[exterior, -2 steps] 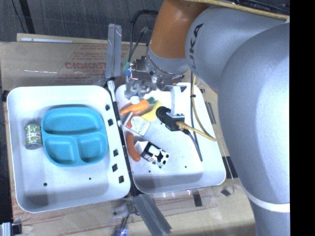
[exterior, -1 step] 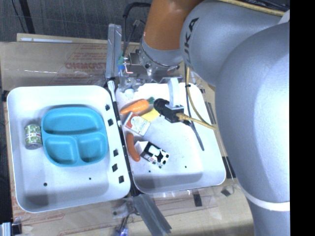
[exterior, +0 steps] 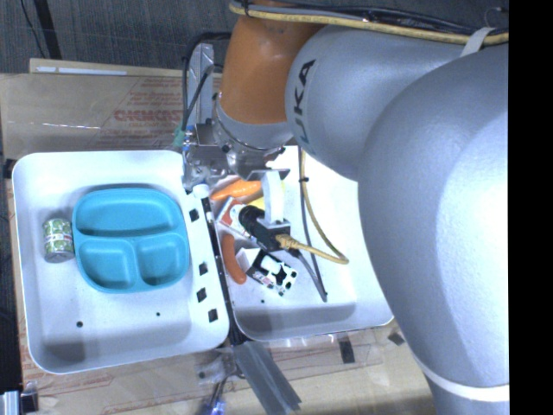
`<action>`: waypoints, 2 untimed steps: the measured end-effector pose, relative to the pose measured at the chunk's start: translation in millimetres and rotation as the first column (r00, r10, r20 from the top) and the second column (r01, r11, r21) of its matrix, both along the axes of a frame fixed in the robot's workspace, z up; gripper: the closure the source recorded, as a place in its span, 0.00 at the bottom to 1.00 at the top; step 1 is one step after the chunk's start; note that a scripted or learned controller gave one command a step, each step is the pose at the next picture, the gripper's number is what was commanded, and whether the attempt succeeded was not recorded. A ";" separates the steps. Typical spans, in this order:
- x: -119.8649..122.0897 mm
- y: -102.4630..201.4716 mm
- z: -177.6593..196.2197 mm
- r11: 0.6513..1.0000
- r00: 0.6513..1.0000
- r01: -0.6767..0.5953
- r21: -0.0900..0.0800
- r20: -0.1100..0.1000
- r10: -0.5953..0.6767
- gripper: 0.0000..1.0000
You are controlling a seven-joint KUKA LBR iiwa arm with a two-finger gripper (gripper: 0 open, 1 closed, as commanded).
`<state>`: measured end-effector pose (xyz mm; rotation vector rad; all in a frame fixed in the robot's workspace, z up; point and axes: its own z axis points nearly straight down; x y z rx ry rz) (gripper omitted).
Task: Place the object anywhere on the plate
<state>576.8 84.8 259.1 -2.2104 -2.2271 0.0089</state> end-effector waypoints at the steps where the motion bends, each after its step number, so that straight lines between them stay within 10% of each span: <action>1: -21.2 11.9 -69.2 0.997 0.997 -0.081 0.000 0.000 0.081 1.00; 2: -20.9 11.5 -68.9 0.997 0.997 -0.080 0.000 0.001 0.080 0.00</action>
